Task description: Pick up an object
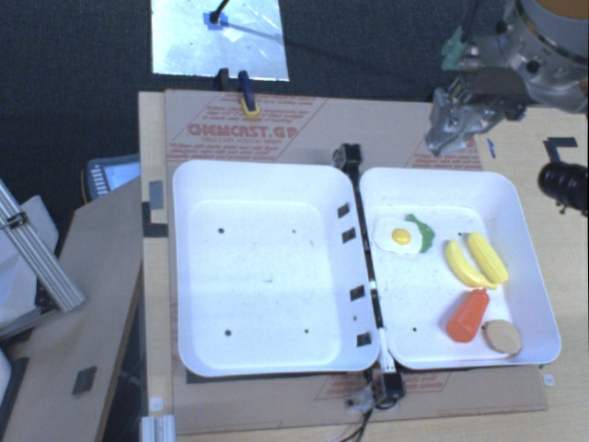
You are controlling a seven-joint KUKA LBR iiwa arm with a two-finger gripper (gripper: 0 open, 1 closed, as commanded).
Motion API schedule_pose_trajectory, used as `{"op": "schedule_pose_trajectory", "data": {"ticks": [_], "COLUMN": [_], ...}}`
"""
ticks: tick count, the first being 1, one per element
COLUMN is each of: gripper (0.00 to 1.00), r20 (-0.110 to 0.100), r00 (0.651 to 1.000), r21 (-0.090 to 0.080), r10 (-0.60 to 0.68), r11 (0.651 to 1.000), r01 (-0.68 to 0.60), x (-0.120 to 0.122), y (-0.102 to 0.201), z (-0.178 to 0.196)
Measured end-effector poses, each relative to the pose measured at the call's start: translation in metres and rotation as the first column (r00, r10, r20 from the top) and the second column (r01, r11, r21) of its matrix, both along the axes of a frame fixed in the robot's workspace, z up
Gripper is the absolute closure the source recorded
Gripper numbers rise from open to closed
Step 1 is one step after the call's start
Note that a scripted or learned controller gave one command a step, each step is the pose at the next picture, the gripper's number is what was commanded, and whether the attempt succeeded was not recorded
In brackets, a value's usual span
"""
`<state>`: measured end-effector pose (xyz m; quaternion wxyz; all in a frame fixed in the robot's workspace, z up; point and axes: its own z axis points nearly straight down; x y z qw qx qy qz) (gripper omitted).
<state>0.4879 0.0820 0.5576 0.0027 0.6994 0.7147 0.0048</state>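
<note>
The right bin [509, 201] holds several toy foods. A fried egg with a green leaf [404, 237] lies near its left wall. Two yellow bananas [476, 260] lie side by side right of the egg. Below them an orange-red bottle-shaped piece [468, 315] stands tilted, and a tan round piece [502, 337] rests at the front right corner. My gripper [448, 134] hangs high above the bench, behind the right bin's back edge, apart from all the objects. Nothing shows between its fingers.
The left bin [193, 201] sits beside the right one, joined along a black-clipped seam [359, 247]. A shiny metal sheet [219, 24] lies beyond the bench's back edge. A yellow and black clamp [247, 95] sits at the cardboard's back.
</note>
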Motion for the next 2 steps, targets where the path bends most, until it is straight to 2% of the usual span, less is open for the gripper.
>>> {"op": "schedule_pose_trajectory", "data": {"ticks": [1, 2], "gripper": [0.00, 1.00], "r20": [-0.001, 0.002], "r00": [1.000, 1.000], "r21": [0.000, 0.000], "r10": [0.000, 0.005], "r11": [1.000, 1.000], "r01": [0.000, -0.005], "x": [0.000, 0.000], "y": [0.000, 0.000], "z": [-0.001, 0.011]}}
